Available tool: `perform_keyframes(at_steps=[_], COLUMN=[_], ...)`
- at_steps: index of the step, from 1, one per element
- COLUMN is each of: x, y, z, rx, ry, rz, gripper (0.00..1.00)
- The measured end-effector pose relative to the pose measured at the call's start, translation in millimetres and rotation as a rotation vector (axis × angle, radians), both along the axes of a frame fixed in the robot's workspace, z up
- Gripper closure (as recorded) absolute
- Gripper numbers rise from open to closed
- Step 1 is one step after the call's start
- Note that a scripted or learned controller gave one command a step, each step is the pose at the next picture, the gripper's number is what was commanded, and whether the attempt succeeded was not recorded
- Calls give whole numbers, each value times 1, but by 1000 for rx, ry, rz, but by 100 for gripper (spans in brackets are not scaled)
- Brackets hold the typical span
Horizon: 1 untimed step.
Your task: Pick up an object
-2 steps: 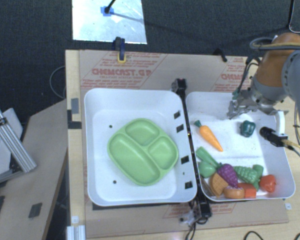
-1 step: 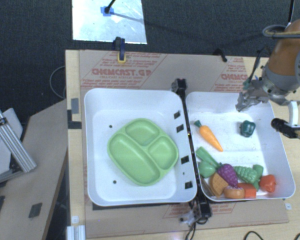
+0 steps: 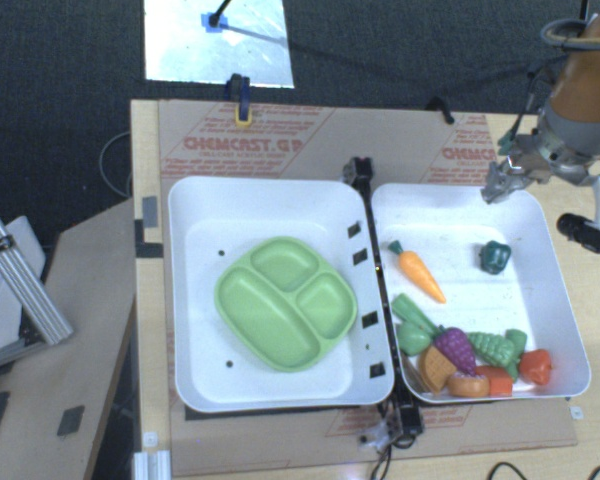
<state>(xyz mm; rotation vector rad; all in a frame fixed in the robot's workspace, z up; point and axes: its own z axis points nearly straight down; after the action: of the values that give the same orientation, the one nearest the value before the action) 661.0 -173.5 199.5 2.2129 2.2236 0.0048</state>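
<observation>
Toy food (image 3: 470,358) fills right bin's (image 3: 555,258) near corner, bench (image 3: 150,258) beneath.

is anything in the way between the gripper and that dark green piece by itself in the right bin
Nothing visible. The gripper is at the right bin's far rim, and bare white floor separates it from the dark green piece. The carrot lies off to the side.

The right bin (image 3: 540,230) has bare floor across its upper half. A carrot (image 3: 420,274), a dark green piece (image 3: 494,257) and a crowded toy heap (image 3: 470,353) obstruct the lower half.
</observation>
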Motion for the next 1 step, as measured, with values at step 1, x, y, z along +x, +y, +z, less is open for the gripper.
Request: perform_keyframes(at_steps=[1], x=[1], y=[0], z=[26], rx=[1], ry=[1], rz=[0], gripper=[100])
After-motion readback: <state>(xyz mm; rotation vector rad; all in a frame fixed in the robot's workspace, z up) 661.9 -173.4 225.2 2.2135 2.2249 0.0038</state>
